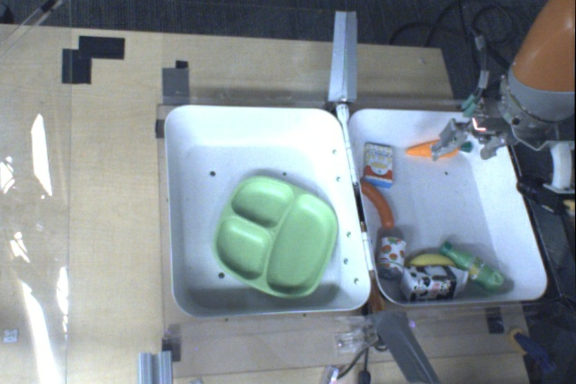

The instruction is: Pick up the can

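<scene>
We saw the can (430,284) lying sideways at seven o'clock from the gripper (463,137); grip state unclear.

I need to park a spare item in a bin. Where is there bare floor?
Right bin: bare middle, between the carrot and the front clutter of can, banana and green toy. Left bin: bare rear strip behind the green plate.

A green, three-sectioned plastic tray (277,235) is lying tilted in the left white bin (184,193), while a yellow banana (429,260) is lying in the right white bin (517,220).
</scene>
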Available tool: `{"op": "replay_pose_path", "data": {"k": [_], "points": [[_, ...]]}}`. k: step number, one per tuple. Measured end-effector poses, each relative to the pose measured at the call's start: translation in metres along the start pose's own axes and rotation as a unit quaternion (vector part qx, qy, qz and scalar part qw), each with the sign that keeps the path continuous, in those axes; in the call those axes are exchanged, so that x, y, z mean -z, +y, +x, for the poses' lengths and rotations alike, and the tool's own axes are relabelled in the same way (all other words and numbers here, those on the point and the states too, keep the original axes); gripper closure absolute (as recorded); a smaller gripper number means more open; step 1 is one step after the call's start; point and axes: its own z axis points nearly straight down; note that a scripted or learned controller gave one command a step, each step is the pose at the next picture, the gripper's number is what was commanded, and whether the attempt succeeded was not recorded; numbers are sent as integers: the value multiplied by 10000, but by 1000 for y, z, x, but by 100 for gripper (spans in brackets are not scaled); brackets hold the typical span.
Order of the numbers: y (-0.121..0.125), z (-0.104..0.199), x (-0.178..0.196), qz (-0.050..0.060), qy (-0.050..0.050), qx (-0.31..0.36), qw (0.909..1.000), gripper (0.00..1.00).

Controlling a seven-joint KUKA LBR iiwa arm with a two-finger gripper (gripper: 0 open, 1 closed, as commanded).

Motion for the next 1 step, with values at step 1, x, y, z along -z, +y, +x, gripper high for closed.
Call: {"op": "replay_pose_path", "data": {"k": [1], "points": [[-8, -30, -55, -2, -3, 21, 10000, 0]]}}
